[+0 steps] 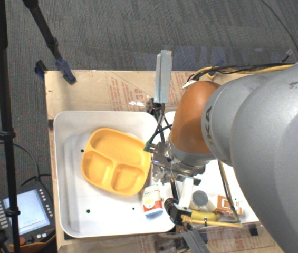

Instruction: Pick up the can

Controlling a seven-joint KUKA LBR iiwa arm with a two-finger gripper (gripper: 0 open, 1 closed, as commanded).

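Claw (161, 165) above bin divide, grip unreadable; left bin (60, 167): yellow plate (115, 161), small carton (152, 200); right bin (210, 170): grey can (199, 198).

Two white bins (60, 141), one yellow plate (116, 161) (three-sectioned), one labelled can (152, 200)

Plate (116, 161) in left bin (64, 141), carton (152, 200) at plate's five o'clock, can (199, 198) in right bin (212, 174) at carton's three o'clock

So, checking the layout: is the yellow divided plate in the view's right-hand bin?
No, the yellow divided plate lies flat in the view's left-hand bin, near its middle.
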